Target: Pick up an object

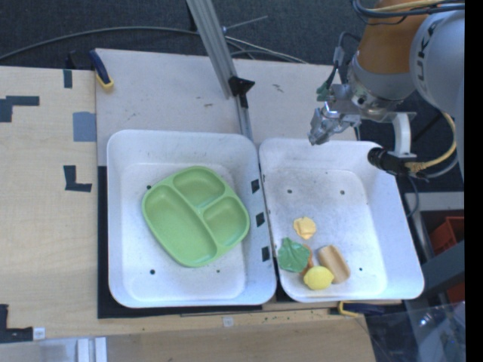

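Hovering at the upper right, the gripper [323, 130] is hanging over the right bin [392, 202]; its state is unclear. Four small items are sitting low in that bin.

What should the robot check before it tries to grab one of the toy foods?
1. Toys within the right bin: ok; yellow piece, green leafy toy, tan bread-like toy and lemon lie near its front.
2. Gripper above a toy: not ok; it sits at the bin's far rim.
3. Toys spaced apart: not ok; three crowd together, the yellow piece just apart.
4. Gripper free of objects: cannot tell.
5. Green tray out of the way: ok; left bin.
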Tool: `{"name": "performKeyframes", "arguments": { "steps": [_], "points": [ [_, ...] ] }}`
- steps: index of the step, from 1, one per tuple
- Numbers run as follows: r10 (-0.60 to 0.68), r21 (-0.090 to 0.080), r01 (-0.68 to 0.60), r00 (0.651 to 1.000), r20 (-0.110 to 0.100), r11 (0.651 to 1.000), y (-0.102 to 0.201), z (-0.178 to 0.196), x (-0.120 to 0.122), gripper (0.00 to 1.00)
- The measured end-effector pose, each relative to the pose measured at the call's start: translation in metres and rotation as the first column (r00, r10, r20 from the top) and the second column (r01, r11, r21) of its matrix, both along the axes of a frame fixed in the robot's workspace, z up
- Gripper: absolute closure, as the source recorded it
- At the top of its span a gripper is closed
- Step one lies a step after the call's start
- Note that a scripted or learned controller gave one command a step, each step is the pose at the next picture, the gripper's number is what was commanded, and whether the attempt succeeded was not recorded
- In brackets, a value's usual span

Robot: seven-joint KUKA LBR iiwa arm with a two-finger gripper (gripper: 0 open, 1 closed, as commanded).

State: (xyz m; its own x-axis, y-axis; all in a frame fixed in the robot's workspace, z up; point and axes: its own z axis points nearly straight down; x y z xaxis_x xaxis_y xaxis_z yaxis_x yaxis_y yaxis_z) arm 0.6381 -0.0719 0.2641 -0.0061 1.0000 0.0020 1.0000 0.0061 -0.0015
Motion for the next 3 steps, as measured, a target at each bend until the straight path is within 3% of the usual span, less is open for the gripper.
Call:
{"name": "performKeyframes", "arguments": {
  "steps": [3],
  "points": [
    [-0.001,-0.002,0.0,1.0,-0.004,1.0,0.138,-0.011,-0.065,1.0]
  ]
}}
